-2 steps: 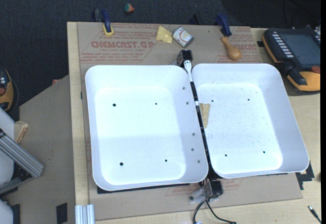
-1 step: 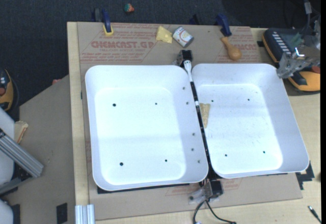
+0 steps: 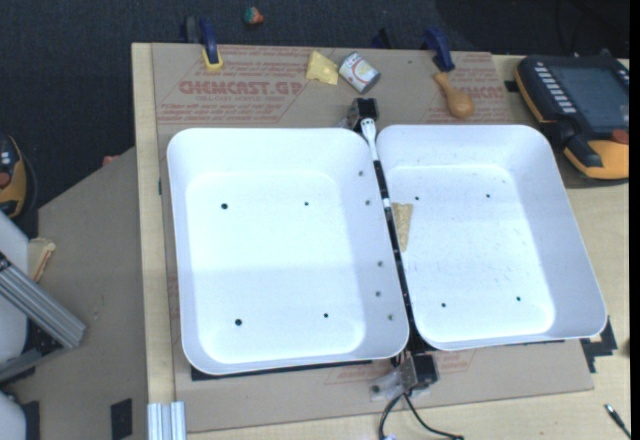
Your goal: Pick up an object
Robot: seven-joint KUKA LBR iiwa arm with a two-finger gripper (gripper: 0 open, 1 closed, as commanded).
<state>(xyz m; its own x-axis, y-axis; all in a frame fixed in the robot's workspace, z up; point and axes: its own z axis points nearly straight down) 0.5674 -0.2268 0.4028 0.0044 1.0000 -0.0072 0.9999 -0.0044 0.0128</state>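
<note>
White bins, left bin [image 3: 270, 248] and right bin [image 3: 490, 238], are sitting side by side on the table [image 3: 300, 93], a tan wedge [image 3: 401, 224] resting against the right bin's inner wall, probably the likeliest pick.

Bright even overhead light, bins [image 3: 280, 153] glaring white (nearly washed out), soft shadows, slight blur
</note>
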